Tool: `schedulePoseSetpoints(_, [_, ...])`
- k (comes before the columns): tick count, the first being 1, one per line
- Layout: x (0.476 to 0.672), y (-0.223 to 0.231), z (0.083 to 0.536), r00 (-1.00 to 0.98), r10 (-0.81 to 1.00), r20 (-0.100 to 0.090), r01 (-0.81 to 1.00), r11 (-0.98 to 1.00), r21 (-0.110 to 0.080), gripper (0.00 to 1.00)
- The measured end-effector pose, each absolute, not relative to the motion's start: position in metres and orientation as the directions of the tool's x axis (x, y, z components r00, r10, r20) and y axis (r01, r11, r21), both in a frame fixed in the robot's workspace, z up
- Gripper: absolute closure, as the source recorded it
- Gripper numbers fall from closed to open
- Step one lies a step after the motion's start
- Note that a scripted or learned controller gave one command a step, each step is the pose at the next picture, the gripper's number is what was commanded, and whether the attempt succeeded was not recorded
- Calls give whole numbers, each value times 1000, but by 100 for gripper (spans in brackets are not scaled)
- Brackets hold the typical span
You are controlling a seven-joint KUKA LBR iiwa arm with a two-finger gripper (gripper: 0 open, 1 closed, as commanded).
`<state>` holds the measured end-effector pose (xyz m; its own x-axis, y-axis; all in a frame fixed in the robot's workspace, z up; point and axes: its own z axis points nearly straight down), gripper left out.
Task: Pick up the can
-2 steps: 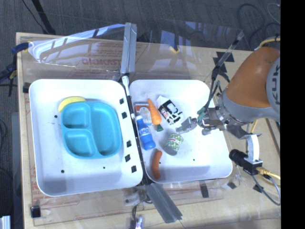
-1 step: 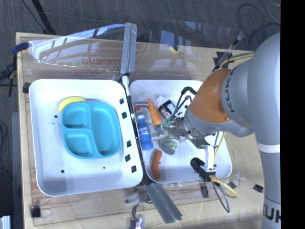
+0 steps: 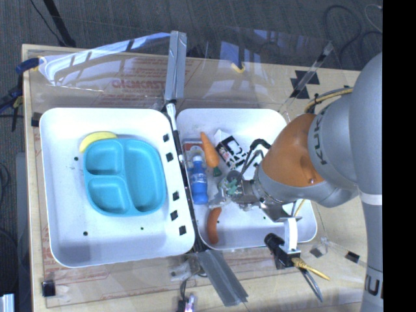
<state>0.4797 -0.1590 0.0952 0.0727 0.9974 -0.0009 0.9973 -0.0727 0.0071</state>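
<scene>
over in the left bin (image 3: 58,174) sits a blue divided tray (image 3: 125,176), out of play; in the right bin (image 3: 273,119) the can (image 3: 199,182) lies against the left wall, carrot (image 3: 208,149) and sausage (image 3: 212,225) crowding it. gripper (image 3: 232,188) hovers just beside, grip state i cannot tell. risk: it snags clutter, or the can rolls off.

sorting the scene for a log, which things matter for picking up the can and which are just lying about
Job:
can, lying at the right bin's left wall
gripper, low beside it

Lying about:
carrot
sausage
blue divided tray
yellow item behind the tray
left bin
</scene>
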Motion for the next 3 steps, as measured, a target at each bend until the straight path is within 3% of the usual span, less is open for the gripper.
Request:
schedulePoseSetpoints(1, [546, -166, 91, 52, 999, 1, 999, -52, -3, 0])
schedulePoseSetpoints(2, [547, -165, 102, 47, 999, 3, 999, -47, -3, 100])
schedulePoseSetpoints(3, [544, -149, 193, 213, 977, 0, 977, -213, -2, 100])
